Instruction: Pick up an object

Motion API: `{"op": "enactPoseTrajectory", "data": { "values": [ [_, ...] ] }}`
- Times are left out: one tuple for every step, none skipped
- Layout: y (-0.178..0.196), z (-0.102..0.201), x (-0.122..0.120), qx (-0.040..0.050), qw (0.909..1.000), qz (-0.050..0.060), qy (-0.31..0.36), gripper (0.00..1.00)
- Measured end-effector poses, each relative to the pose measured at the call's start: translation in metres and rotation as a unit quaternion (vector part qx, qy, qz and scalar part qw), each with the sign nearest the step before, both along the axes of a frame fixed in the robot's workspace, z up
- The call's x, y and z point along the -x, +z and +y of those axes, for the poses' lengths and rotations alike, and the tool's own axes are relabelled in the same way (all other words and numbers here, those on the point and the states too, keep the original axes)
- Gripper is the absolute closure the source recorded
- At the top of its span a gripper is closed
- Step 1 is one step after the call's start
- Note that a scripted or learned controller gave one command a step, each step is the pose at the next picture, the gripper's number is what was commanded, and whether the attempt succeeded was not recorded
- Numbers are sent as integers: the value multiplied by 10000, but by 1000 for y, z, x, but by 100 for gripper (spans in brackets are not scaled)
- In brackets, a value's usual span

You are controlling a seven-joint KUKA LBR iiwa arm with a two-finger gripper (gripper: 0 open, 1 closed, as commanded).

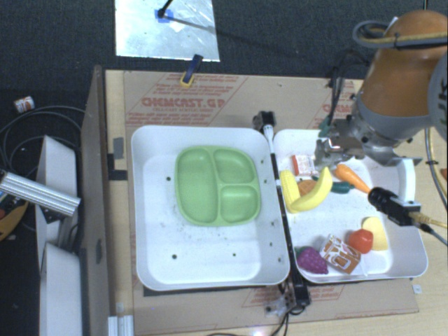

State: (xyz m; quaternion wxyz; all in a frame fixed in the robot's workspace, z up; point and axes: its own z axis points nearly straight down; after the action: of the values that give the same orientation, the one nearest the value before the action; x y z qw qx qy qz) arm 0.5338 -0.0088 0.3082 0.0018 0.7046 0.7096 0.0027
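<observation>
Dark carpet surrounds the tabletop (210, 96), where toy food is heaped in the right bin (413, 257) for picking, so the end effector (329, 149) hovers near the banana (311, 194) and carrot (352, 177), its grip state impossible to tell

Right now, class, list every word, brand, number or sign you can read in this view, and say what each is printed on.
"CHEMCAST GP", red, on the brown protective sheet behind the bins; it reads upside down from this camera.
The smaller red lines around it, and the same print along the sheet's front edge: too blurred to read.
Small red-and-white packet in the right bin: print too small to read.
Patterned snack packet: nothing legible.
</observation>
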Motion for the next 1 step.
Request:
{"op": "enactPoseTrajectory", "data": {
  "values": [
    [-43, 63, 3, -2, 10000, 44, 10, 100]
  ]
}}
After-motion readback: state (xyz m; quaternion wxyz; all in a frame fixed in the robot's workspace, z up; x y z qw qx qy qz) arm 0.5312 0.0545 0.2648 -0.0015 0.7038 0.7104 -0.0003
